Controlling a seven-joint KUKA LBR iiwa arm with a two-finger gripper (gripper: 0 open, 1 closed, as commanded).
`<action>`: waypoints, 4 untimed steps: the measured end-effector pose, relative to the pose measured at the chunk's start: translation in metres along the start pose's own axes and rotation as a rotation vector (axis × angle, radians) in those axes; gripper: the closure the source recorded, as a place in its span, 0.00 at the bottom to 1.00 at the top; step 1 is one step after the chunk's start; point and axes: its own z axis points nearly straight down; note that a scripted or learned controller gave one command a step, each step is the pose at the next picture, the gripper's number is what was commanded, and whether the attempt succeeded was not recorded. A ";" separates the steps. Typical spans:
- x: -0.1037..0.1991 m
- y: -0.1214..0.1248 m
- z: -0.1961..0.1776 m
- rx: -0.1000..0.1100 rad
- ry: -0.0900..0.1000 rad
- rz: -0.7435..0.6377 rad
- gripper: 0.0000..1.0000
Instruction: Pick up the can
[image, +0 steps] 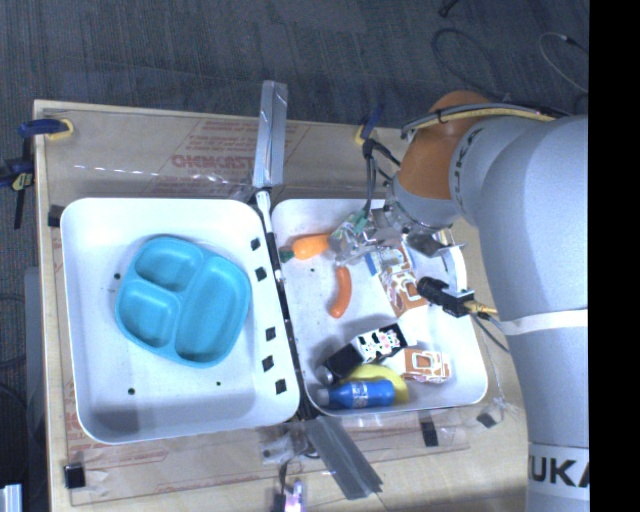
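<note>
left bin (90, 400) has a blue tray (185, 298), right bin (310, 215) holds the fingers (365, 238) (can't tell open or closed), a carrot (311, 246) just left of them, and the blue can (360, 393) well below.

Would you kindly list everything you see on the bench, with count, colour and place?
bins: two, white, side by side on the bench
divided tray: one, light blue, in the left bin
carrot: one, orange, right bin, far left corner
sausage: one, orange-red, middle of the right bin
can: one, blue, lying at the right bin's near edge
banana: one, yellow, just behind the can
cartons: several small, orange-white and black-white, right bin
arm: one, grey with orange band, over the right bin
gripper: one, amid clutter at the right bin's far end
</note>
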 end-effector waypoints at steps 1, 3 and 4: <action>0.000 0.000 0.000 -0.001 0.000 0.000 0.00; 0.025 0.000 0.023 0.000 -0.001 -0.051 1.00; 0.003 -0.037 -0.135 -0.016 -0.008 -0.380 1.00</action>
